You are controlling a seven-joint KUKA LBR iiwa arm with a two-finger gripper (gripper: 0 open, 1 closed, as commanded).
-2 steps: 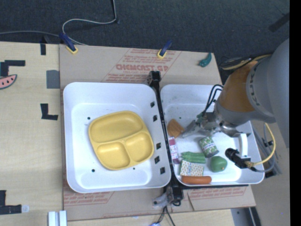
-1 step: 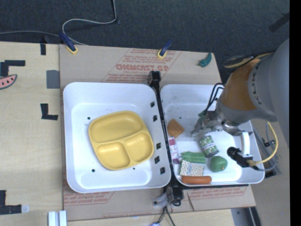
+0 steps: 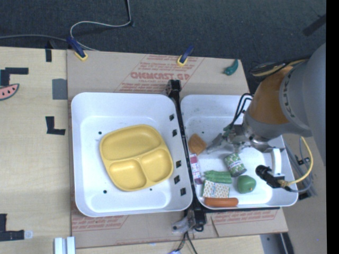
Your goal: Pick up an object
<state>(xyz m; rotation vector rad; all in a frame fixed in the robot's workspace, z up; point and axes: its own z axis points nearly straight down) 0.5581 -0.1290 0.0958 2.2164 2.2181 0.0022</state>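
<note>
Hovering with fingers spread wide and empty, the pincer sits just above the small can; closing now risks nudging it into the green ball beyond, or grabbing nothing.

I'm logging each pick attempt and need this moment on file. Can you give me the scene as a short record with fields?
left bin: holds a yellow divided plate
right bin: holds an orange block, small can, green apple, green pepper, patterned packet, red sausage
gripper: low in the right bin, just above the can
held: nothing seen between the fingers
</note>
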